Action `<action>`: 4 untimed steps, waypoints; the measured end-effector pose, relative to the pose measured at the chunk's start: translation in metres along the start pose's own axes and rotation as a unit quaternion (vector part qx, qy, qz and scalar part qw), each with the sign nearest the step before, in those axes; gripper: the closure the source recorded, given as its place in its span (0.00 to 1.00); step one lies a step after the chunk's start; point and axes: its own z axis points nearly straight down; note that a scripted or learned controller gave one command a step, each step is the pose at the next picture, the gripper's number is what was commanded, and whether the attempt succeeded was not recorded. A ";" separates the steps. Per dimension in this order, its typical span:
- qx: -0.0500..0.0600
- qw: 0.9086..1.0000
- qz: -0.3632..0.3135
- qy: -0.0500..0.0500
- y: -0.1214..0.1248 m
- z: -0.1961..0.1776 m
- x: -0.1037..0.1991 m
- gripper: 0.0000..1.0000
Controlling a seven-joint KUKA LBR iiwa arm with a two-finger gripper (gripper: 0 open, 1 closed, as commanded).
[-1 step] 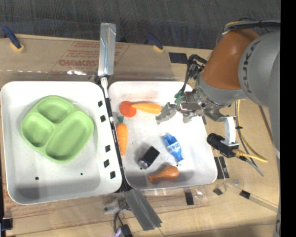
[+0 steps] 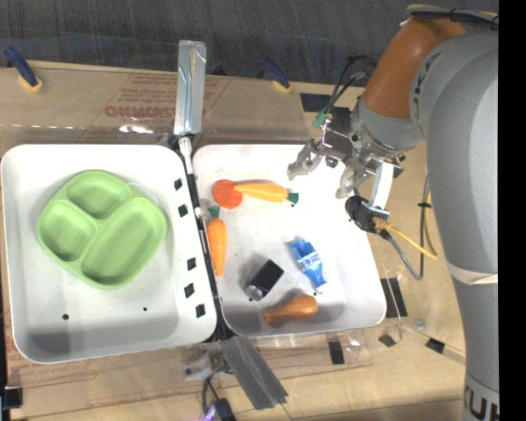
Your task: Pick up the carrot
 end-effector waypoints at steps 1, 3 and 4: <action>0.002 0.995 -0.101 0.001 0.022 0.084 0.026 0.00; 0.000 0.993 -0.122 0.000 0.054 0.130 0.012 1.00; 0.000 0.993 -0.122 0.000 0.053 0.130 0.012 0.00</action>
